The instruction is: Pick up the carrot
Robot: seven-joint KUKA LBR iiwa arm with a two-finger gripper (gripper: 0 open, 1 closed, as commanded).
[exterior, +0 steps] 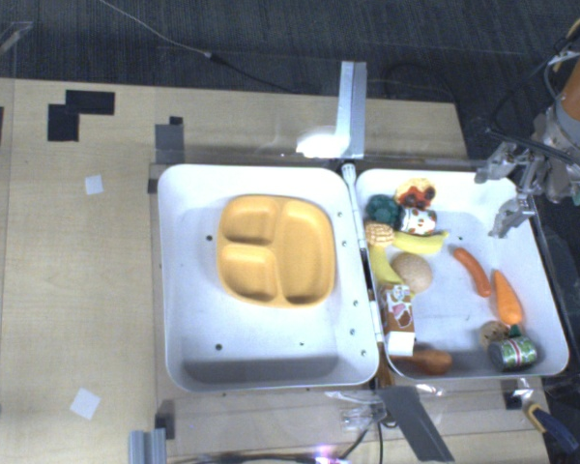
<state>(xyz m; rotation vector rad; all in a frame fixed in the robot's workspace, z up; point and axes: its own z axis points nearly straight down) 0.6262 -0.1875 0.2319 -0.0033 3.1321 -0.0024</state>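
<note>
From above, two shallow white bins with smooth, rounded corners sit side by side on a pale wooden bench. The left bin (184, 259) holds a glossy yellow tray (275, 249) moulded into three compartments. The right bin (551, 303) holds small toy foods along its left wall. The arm enters at the upper right, its gripper (515, 211) hanging over the right bin's upper right corner; whether its fingers are parted or closed cannot be told. The carrot (507, 298), a smooth orange tapered cone, lies below the gripper near the bin's right wall, apart from it. A slim red-orange sausage (472, 270) lies just left of the carrot.
</note>
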